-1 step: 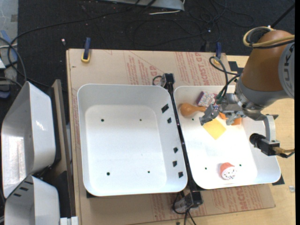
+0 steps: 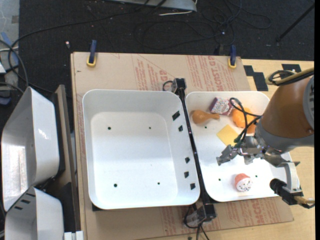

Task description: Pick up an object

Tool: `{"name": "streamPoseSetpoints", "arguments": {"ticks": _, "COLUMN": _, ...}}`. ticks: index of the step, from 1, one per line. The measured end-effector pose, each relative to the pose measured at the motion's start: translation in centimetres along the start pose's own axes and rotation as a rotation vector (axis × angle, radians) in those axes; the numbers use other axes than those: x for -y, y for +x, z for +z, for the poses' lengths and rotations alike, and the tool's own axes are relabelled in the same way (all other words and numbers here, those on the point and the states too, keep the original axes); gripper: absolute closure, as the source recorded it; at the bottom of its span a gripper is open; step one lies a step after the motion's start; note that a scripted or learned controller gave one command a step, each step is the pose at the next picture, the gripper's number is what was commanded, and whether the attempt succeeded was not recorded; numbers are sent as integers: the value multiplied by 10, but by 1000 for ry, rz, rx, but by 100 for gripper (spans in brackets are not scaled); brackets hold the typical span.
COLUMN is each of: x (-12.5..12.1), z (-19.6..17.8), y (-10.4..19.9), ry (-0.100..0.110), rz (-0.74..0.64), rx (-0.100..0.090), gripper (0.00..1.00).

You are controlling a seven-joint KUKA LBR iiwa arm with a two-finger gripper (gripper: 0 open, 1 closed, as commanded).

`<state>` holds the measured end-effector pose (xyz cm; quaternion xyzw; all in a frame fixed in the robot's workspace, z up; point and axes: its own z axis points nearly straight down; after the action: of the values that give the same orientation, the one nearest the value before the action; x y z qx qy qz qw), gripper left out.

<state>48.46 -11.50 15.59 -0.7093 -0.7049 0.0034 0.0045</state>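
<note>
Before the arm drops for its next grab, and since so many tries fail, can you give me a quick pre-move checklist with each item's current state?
1. Gripper carries nothing: ok, nothing seen between its fingers.
2. Gripper is over the right bin: ok.
3. Targets available: ok; yellow block, pear-shaped toy, red-and-white toy.
4. Gripper is directly above a target: not ok; it hovers between block and red-and-white toy.
5. Orange object reachable: cannot tell, arm covers part of it.
6. Fingers open enough: cannot tell.

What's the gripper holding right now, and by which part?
Nothing. The gripper hangs over bare floor of the right bin, with nothing between its fingers. The yellow block and red-capped object lie apart from it.
</note>
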Motion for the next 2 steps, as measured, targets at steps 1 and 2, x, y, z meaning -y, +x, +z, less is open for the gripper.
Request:
{"name": "streamPoseSetpoints", "arguments": {"ticks": 1, "x": -54, "z": 65, "y": -48, "ry": -15, "rz": -4, "rx": 5, "gripper": 0}}
{"name": "streamPoseSetpoints", "arguments": {"ticks": 2, "x": -25, "z": 63, "y": -73, "ry": -8, "rz": -2, "rx": 2, "gripper": 0}}
